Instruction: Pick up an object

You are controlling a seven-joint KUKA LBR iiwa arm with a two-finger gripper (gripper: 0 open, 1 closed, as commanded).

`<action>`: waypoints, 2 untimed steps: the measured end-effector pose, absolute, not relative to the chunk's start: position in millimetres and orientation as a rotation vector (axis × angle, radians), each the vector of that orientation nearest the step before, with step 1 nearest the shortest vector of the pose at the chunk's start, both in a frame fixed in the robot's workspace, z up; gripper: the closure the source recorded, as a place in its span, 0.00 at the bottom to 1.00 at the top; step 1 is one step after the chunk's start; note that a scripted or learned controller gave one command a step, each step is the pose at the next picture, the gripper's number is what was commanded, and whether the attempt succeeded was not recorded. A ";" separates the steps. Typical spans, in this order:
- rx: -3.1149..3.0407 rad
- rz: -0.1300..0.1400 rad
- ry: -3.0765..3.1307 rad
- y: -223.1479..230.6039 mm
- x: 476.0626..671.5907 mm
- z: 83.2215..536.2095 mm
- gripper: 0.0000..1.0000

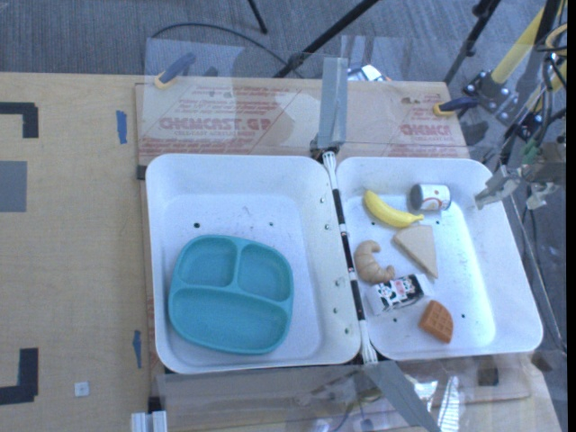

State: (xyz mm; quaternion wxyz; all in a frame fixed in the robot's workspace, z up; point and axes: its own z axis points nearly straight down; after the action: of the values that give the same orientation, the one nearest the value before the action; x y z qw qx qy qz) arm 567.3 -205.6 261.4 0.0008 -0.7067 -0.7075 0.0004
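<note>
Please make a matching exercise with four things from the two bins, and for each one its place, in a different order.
Things:
1. teal plate
2. banana
3. waffle
4. can

Places:
A. nearest the right bin's front edge
B. right bin, far end, right of the banana
C. left bin
D. right bin, just beyond the sandwich wedge

Pairs: 1-C, 2-D, 3-A, 4-B

Teal plate (231,293), yellow banana (391,211), white bins (270,174).
</note>
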 end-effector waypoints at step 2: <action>-2.265 0.039 -2.143 -144.5 650.3 83.7 0.00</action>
State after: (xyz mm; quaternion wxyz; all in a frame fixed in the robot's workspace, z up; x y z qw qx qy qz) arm 650.3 -144.5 83.7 0.0116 -0.7263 -0.6872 0.0124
